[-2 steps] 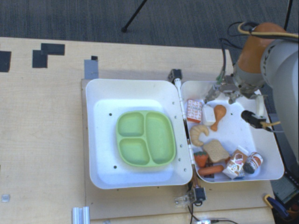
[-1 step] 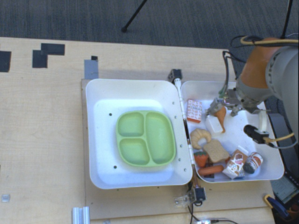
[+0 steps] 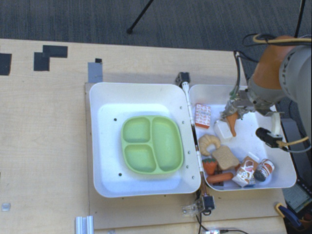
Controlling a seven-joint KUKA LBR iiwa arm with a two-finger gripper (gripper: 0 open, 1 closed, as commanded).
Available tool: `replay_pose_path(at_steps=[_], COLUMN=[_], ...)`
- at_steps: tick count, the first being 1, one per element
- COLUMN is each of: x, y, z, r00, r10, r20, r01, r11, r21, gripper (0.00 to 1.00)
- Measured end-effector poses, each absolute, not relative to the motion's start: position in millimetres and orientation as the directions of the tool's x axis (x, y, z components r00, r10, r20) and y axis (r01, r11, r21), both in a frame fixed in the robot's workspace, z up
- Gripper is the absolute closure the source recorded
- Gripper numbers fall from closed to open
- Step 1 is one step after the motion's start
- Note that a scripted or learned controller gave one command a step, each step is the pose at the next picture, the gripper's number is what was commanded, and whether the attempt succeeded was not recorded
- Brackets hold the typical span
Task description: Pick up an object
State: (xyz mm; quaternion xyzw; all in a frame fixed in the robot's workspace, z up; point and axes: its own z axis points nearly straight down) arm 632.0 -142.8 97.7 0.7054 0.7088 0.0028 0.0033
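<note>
Camera view looks down on two white bins on the counter (image 3: 44, 130), with the arm entering from the right and its tool (image 3: 233, 115) lowered into the right bin (image 3: 287, 172). An orange, carrot-shaped piece (image 3: 232, 123) hangs point-down from the tool's tip and appears to sit between its fingers, so I read the tool as clamped on that piece; the grip looks narrow and near the piece's upper end, which may be why it dangles at a slant rather than straight. Whether it is already clear of the bin floor I cannot tell.

Just beside the tool, toward the bin divider, lies a small white block (image 3: 223, 129), close enough that it could be nudged as the piece lifts. Further toward the divider is a red-and-white packet (image 3: 203, 115). Below the tool, toward the near end of the bin, the other items are heaped together: a croissant (image 3: 209, 143), a slice of bread (image 3: 224, 156), a red tomato-like piece (image 3: 210, 167), a sausage (image 3: 220, 177), a small carton (image 3: 245, 172) and a can (image 3: 263, 170) lying on its side.

Well apart from the tool, the left bin (image 3: 105, 179) holds a green three-compartment tray (image 3: 151, 145), whose sections look bare.
</note>
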Motion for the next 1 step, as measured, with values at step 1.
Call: replay_pose_path(at_steps=[1], x=[613.9], y=[-52.4], z=[200.6], r00=[-0.006], r10=[1.000], r20=[0.001], r01=[1.000], r11=[0.006], r21=[0.005], gripper=[1.00])
